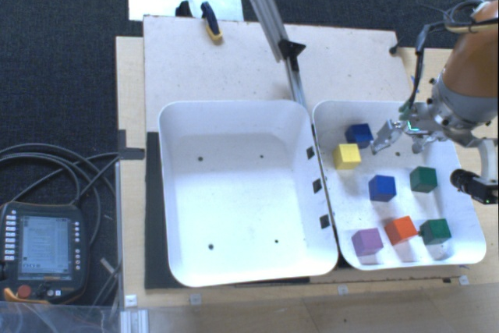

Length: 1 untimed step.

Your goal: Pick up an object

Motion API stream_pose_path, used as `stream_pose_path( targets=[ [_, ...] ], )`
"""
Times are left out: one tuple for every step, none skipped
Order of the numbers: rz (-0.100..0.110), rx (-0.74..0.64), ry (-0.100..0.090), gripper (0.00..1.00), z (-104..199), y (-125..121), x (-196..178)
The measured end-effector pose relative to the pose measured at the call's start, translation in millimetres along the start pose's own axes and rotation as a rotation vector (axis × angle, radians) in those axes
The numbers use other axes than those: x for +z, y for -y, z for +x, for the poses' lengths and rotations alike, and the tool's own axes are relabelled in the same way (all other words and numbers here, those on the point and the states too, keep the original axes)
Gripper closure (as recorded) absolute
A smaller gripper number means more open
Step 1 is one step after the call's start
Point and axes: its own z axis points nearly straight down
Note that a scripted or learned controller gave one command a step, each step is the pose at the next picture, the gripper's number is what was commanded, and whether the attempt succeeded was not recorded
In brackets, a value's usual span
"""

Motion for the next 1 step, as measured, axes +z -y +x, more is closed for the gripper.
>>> stream_pose_path(
  targets=[
    [-0.004,0.001,0.001,0.00,-0.2,-0.8,-1.9]
  ],
)
